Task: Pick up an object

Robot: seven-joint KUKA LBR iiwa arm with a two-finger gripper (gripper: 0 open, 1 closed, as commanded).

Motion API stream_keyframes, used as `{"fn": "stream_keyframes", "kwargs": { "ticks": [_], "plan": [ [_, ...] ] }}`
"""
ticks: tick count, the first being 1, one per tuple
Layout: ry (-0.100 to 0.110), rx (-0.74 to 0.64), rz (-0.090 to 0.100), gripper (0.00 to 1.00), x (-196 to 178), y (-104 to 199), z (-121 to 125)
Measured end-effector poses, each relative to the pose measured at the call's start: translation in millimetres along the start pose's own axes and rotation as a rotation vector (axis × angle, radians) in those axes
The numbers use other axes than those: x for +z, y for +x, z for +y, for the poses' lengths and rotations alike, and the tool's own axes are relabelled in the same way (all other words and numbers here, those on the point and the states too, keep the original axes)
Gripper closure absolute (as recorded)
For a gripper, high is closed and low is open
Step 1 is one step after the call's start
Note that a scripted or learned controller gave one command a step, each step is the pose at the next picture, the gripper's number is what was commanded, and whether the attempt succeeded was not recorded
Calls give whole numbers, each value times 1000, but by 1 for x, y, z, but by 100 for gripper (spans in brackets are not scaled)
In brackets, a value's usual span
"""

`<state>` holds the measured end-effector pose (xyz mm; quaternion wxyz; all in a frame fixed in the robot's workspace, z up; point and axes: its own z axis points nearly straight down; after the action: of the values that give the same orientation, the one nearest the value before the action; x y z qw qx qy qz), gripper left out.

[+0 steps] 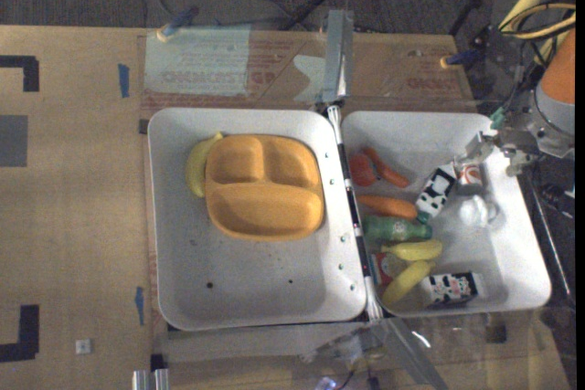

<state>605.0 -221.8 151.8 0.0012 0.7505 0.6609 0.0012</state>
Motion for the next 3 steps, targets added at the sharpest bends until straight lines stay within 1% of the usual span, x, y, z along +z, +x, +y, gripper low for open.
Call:
{"fn": "stream_keyframes", "kwargs": {
  "ticks": [1, 2, 3],
  "plan": [
    [-18, 0, -8, 0, 11, 10, -4],
    [-30, 87, -4, 0, 42, 45, -26],
    [-25, -22, 8, 0, 46, 25, 36]
  ]
}}
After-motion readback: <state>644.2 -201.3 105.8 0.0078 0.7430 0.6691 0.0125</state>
